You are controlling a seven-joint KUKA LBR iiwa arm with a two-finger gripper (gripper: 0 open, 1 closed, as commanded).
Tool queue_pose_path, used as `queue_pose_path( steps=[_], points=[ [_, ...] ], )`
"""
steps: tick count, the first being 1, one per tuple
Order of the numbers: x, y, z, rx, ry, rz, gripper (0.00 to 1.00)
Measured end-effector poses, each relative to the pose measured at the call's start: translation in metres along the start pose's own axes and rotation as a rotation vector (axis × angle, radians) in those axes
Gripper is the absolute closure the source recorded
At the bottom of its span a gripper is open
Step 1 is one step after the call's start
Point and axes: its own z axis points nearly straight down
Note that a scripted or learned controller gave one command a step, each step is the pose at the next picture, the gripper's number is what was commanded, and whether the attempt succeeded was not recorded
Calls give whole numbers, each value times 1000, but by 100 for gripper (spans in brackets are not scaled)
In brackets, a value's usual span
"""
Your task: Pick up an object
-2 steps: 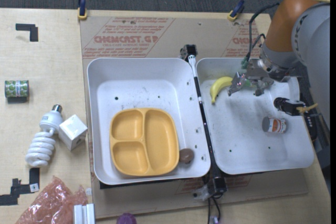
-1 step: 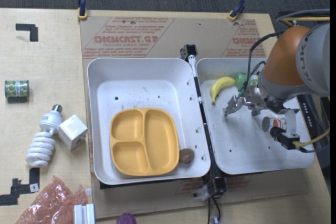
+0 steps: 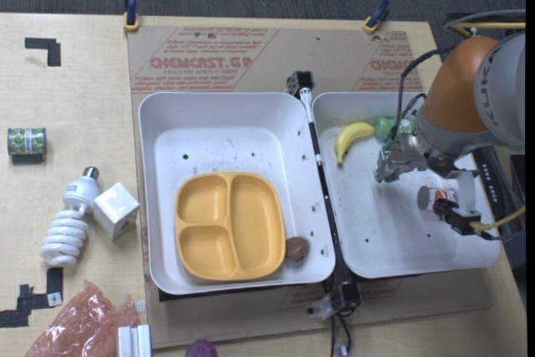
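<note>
In the right bin (image 3: 393, 255) a yellow banana (image 3: 351, 140) lies at the far left, with a small green object (image 3: 384, 127) just beyond its tip. A small white item with an orange-red end (image 3: 431, 198) rests by the bin's right wall. My gripper (image 3: 386, 168) hangs low over the middle of the right bin, to the right of the banana and left of the white item. Nothing shows in its grasp. The left bin (image 3: 159, 180) holds a yellow divided plate (image 3: 229, 225) and a small brown round object (image 3: 296, 247) at the plate's right edge.
The grey and orange arm (image 3: 468, 100) covers the right bin's far right corner. Outside the bins on the left lie a spiral light bulb (image 3: 68, 217), a white cube (image 3: 115, 210), a green can (image 3: 27, 143) and a pink mesh bag (image 3: 79, 322).
</note>
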Motion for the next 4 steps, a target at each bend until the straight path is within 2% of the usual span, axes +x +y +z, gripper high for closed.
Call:
queue_pose_path(
  steps=[1,2,3,4],
  points=[
    [0,0,0,1,0,0,0],
    [27,-35,11,3,2,-2,0],
    [27,-33,0,0,1,0,100],
    [27,-33,0,1,1,0,0]
  ],
)
